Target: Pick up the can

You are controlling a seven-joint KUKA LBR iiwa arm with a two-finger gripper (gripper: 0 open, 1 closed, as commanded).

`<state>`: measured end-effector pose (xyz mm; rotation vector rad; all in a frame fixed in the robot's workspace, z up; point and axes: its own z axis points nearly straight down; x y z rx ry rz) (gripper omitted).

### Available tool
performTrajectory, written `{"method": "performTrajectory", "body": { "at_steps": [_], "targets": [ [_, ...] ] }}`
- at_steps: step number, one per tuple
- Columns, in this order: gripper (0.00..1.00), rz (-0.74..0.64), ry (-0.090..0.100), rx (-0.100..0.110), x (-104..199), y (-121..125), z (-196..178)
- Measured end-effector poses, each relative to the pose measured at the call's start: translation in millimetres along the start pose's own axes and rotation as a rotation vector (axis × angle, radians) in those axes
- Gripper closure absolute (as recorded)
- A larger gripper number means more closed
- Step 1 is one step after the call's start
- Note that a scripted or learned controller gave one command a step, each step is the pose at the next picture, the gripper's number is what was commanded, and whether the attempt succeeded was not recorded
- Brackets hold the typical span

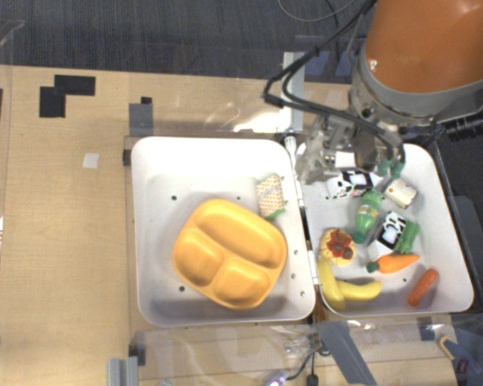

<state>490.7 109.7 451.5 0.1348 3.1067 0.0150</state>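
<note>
A grey arm with an orange band (435, 30) is seen reaching in from the right over the far end of the right bin (455, 292). The claw (361, 151) is held low over that bin's far left corner, largely hidden beneath the wrist. Whether it is apart or together cannot be told, and nothing can be made out in its grip.

The can (400, 191), a small white cylinder, is seen lying on its side in the far half of the right bin. It is placed just to the right of and slightly nearer than the claw, close to it but apart.

A black-and-white cow toy (348, 186) is found just near of the claw. A green bottle (367, 213) is laid to the near left of the can. Further toward the near edge, a carrot (396, 263), a banana (344, 286) and an orange sausage-shaped piece (422, 286) are spread out.

In the left bin (157, 183), a yellow divided plate (228, 252) is set, with a small patterned packet (270, 195) at its far right edge. Both bins are carried by the tabletop (56, 240).
</note>
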Motion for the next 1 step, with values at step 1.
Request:
{"method": "performTrajectory", "body": {
  "at_steps": [1],
  "targets": [
    [0.00,0.000,0.000,0.000,0.0,0.1,0.0]
  ]
}}
